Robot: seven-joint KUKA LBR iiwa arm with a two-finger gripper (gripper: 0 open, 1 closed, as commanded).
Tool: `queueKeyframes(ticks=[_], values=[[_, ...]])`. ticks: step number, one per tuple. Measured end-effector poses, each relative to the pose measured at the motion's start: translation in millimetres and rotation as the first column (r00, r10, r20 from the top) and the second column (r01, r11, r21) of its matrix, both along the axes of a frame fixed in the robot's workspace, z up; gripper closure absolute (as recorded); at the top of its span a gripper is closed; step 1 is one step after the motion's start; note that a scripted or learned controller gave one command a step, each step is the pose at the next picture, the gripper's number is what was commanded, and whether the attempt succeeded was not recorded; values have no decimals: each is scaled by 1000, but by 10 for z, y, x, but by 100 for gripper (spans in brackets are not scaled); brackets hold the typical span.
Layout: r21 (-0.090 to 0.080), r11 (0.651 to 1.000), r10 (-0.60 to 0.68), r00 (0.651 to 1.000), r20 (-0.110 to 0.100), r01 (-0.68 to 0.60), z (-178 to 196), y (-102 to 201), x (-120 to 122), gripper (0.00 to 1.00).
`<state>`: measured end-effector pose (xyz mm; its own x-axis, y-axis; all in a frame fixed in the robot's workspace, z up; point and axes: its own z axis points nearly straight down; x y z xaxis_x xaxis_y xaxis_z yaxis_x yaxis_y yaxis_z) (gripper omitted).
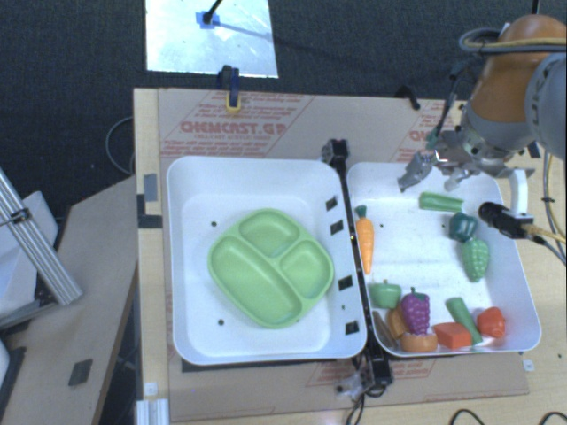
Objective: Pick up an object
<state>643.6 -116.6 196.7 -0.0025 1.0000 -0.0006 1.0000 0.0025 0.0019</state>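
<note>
Resting on a dark carpeted floor, a pale worktop [106, 237] carrying a printed cardboard sheet [266, 127] and two shallow white bins side by side. Sitting in the left bin [190, 184], a light green divided plate [270, 268], turned at a slant.

Lying in the right bin [523, 299], a number of toy foods. Nearest to the tool, a long green vegetable [440, 202], lying flat in the far part of the bin, its long axis running almost left to right across the view, slightly dropping toward the right. Lying along the left wall of the same bin, a carrot [364, 242], long axis running far to near, green top pointing to the far side and tip to the near side. Crowding the near side, purple grapes [415, 310], a red tomato [492, 322] and other pieces.

Reaching in from the right, the grey arm [509, 87], bending down over the far right corner of the bin. Hanging just beyond the long green vegetable, the tool [434, 177], its two fingers [412, 175] standing moderately wide apart and pointing down.
</note>
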Motion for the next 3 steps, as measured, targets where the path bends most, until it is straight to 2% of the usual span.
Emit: queueKeyframes(ticks=[1,2,3], values=[[0,1000,0,1000,-1,0,-419,-15,55,0],[1,1000,1,1000,-3,-1,-1039,6,51,0],[0,1000,1,1000,-1,-1,-1117,10,61,0]])
